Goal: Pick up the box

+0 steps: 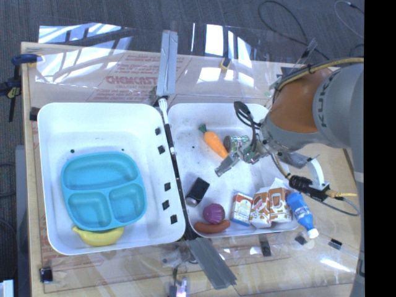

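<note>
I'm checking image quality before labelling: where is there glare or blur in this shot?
Camera view: bright window reflections streak the clear sheet behind the bins; the hand looks slightly soft over the right bin; the box and blue tray are evenly lit and sharp.

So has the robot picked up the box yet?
Not yet. The box lies flat in the right bin, near its front edge, between a small carton and a blue bottle. The gripper is over the bin's middle beside the carrot, holding nothing. Reaching, gripping and lifting remain.
</note>
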`<action>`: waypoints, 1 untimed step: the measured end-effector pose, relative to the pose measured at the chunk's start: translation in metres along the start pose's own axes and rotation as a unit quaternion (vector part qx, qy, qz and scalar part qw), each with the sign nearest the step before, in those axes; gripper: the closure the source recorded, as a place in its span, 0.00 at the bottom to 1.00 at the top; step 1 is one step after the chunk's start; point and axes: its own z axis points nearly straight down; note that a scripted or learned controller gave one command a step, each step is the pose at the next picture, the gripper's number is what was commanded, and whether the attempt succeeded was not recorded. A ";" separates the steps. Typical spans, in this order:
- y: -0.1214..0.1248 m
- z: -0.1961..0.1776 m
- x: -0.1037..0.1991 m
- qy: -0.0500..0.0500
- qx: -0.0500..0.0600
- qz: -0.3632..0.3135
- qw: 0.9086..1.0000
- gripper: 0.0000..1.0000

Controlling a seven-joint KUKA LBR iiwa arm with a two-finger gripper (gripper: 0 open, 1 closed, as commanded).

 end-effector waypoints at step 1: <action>-0.054 0.046 0.023 -0.001 -0.002 -0.089 0.996 0.00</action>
